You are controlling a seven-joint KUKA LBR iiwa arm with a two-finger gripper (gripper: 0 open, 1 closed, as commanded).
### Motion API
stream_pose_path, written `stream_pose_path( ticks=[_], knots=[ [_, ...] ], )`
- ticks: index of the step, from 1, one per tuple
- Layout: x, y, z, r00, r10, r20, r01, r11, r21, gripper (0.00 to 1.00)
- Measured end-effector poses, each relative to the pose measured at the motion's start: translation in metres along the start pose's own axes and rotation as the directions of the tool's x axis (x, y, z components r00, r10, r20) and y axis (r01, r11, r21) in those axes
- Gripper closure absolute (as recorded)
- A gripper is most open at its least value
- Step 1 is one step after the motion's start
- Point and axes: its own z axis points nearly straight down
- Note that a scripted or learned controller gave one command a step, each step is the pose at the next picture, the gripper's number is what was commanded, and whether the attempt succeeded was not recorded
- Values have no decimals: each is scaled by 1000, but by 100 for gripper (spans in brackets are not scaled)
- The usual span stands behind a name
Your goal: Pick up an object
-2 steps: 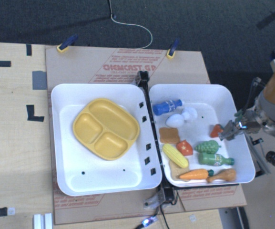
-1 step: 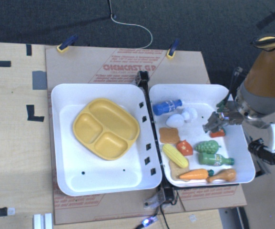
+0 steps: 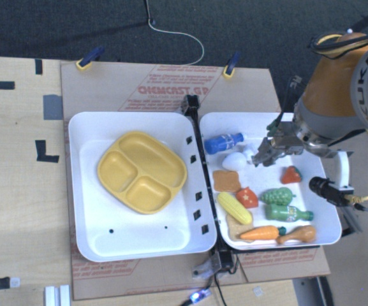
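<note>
while gripper (image 3: 259, 159) hangs over right bin (image 3: 329, 190) near white egg (image 3: 233, 161), nothing lifted; cannot tell finger state; pick seems not done, grasp left.

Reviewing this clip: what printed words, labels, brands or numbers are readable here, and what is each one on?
"QUENCHEM GR": my best reading of blurred red print on the cardboard sheet behind the bins; the smaller red lines around it are too small to read.
"KU": dark letters on the arm's orange band, cut off at the edge.
Labels on the blue bottle and green bottle: unreadable.
</note>
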Motion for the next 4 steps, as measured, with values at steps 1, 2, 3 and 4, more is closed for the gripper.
stream_pose_path(
  ticks=[1, 2, 3, 4],
  knots=[
    [46, 22, -5, 1000, 0, 0, 0, 1000, 0, 100],
    [92, 39, 0, 1000, 0, 0, 0, 1000, 1, 100],
    [136, 62, 2, 1000, 0, 0, 0, 1000, 0, 100],
    [173, 99, 12, 1000, 1, 0, -1, 1000, 0, 100]
  ],
)
